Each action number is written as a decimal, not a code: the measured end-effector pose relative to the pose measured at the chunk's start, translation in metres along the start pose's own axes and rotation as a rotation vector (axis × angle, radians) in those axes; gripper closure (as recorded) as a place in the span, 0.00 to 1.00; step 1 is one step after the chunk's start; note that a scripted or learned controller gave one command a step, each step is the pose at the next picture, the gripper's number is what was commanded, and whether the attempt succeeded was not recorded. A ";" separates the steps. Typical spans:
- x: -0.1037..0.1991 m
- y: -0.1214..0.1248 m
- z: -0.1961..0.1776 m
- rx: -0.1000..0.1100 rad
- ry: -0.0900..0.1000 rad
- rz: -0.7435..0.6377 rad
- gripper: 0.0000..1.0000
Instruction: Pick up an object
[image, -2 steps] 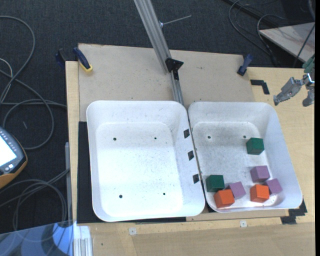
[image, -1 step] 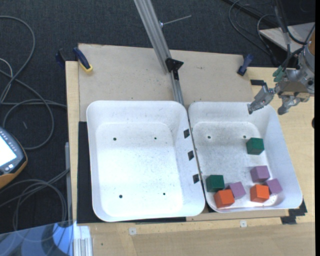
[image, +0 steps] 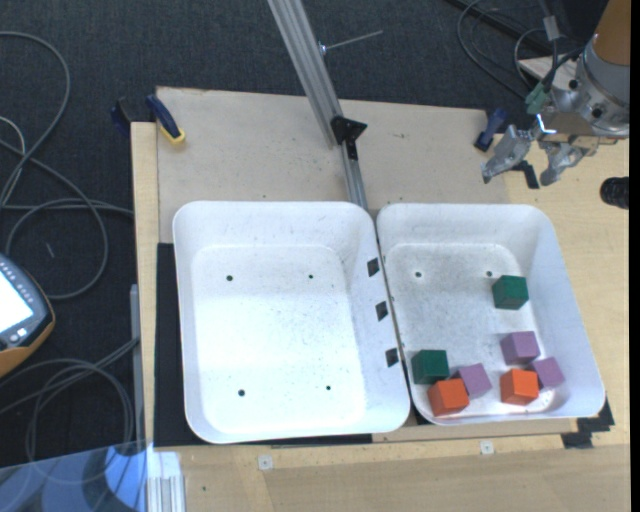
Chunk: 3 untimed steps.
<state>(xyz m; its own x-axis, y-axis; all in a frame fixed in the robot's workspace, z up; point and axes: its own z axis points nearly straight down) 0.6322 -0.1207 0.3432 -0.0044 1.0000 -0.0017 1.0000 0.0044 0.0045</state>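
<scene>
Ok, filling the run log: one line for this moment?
tool open, above bench beyond right bin | holding nothing | seven blocks in right bin

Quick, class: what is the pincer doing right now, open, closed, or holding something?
Pincer: open, holding nothing, raised beyond the right bin.

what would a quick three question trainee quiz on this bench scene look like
1. True or false: the end effector hangs over the bench beyond the far edge of the right shallow white plastic bin, with nothing between its fingers.
2. How many small cubes lie in the right bin? A) five B) seven C) nine
3. Fill in: the green cube standing apart from the others lies nearest the bin's ____ wall.

Key
1. True.
2. B: two green, two orange, three purple, among them the near-left green cube and the orange cube beside it.
3. Right.
</scene>
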 end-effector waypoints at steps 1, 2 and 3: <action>0.044 -0.032 0.003 0.008 0.004 0.000 0.00; 0.169 -0.052 -0.001 0.007 0.005 -0.005 0.00; 0.189 -0.003 0.148 0.014 0.002 0.002 0.00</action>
